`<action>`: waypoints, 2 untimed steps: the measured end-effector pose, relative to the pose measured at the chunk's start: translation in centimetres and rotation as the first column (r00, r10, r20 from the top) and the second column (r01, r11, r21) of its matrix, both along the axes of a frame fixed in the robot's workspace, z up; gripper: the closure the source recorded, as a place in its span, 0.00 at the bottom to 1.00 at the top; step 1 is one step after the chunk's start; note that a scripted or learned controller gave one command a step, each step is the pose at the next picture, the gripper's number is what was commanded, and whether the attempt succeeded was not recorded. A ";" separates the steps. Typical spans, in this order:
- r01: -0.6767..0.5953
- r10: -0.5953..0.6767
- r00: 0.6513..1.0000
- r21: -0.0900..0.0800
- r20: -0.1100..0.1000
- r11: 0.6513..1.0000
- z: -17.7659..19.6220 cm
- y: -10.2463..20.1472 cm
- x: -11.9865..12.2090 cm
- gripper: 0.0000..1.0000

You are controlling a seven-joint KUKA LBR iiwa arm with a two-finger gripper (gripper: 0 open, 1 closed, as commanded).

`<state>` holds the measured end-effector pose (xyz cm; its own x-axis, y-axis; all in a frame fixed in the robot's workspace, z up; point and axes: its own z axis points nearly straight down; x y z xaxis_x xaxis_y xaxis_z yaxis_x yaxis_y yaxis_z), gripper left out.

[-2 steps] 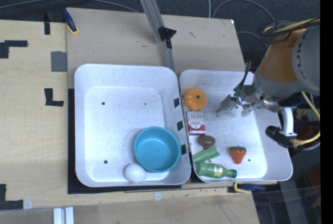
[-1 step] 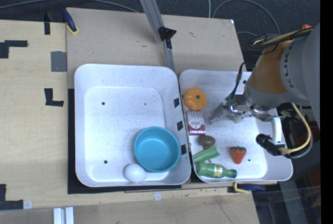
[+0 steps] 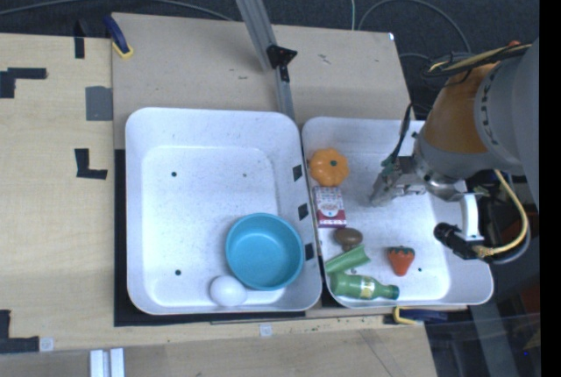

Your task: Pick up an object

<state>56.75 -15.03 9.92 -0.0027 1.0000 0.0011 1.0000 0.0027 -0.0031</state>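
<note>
Right bin, upper middle: I see the small orange pumpkin-shaped toy (image 3: 329, 166), the object nearest the tool, resting on the floor of the right shallow white bin (image 3: 438, 288) close to the wall it shares with its neighbour.
Tool: the two-finger gripper (image 3: 382, 190) hangs low over the bare floor of that bin, right of the pumpkin and apart from it; I cannot tell how wide it stands, and I see nothing between its tips.
Arm: the grey arm with an orange band (image 3: 473, 117) enters from the right edge.
Below the pumpkin: a small red-and-white carton (image 3: 330, 206), then a brown oval nut-like piece (image 3: 349, 237) just under it.
Lower corner: a green tube-shaped piece (image 3: 347, 260) lies tilted above a green plastic bottle (image 3: 363, 287) on its side; a red strawberry toy (image 3: 401, 259) sits to their right.
Left bin: the left shallow white bin (image 3: 175, 138) holds a blue round bowl (image 3: 263, 250) near its lower right corner, with a white ball (image 3: 228, 289) touching the bowl's lower left rim.
</note>
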 end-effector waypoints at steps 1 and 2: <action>0.000 0.000 1.000 -0.002 0.007 1.000 5.5 1.0 -0.2 1.00; 0.001 -0.001 1.000 -0.002 0.007 1.000 10.5 1.8 -0.8 1.00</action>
